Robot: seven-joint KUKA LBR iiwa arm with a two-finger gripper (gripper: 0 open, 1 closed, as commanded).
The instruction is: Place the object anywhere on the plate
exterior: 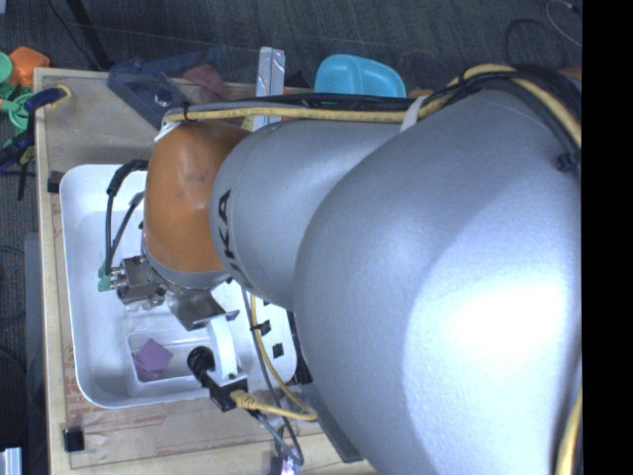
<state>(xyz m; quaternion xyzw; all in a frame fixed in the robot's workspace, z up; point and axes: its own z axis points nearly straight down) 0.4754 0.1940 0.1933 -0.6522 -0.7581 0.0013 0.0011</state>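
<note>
Nearest the camera, the grey arm (415, 295) fills the right and centre of the view, its broad smooth casing hiding most of the bench (49, 265) and whatever lies under it. Where the casing narrows, a rounded orange band (183, 201) sits above the wrist, and a yellow cable (326, 113) runs along the top of the arm.

Below the orange band hangs the tool (163, 300), a cluster of metal fittings, black wires and a small green tag, reaching down into the shallow white bin (79, 226) at the left. I cannot tell how the tool stands, since its tip is lost among the fittings and a clear plastic part.

Just below the tool, toward the near wall of the bin, a small purple flat piece (152, 357) lies on the white floor, seen partly through the clear plastic; whether the tool touches it cannot be made out. Beside it, to the right, a white bracket with a black knob (201, 361) hangs off the wrist.

Beyond the tool, the pale wooden bench edge runs along the bin's left side. Farther back, past the arm, a light blue plastic bowl-like shape (358, 75) and a dark grey flat object (148, 85) rest at the bench's far edge. Orange and green items (15, 92) sit at the far left corner. Dark grey carpet (297, 13) covers the floor behind.
</note>
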